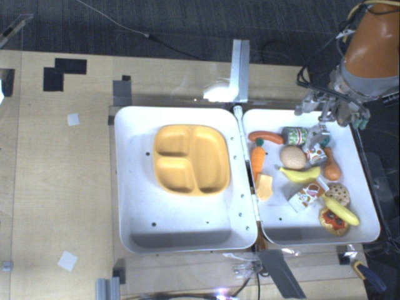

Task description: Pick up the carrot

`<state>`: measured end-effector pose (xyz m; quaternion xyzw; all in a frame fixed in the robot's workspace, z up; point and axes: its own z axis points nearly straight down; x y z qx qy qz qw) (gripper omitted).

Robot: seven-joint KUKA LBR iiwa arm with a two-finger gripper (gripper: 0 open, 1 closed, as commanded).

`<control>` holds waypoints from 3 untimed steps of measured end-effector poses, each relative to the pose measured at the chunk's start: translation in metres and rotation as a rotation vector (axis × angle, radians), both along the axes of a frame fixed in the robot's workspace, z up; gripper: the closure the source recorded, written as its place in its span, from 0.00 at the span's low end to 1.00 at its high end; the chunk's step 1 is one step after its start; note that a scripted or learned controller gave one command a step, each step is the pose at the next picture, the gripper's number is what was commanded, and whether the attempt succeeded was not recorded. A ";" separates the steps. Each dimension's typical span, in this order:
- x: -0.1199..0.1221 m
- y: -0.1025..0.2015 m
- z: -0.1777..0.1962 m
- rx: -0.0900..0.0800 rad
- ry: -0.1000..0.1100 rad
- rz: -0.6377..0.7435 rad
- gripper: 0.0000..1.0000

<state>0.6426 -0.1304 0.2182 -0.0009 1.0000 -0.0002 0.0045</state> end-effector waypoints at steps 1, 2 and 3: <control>-0.037 0.021 -0.126 0.001 -0.002 -0.090 0.00; -0.116 0.044 -0.128 0.004 -0.008 -0.383 0.00; -0.113 0.045 -0.115 0.005 -0.017 -0.376 1.00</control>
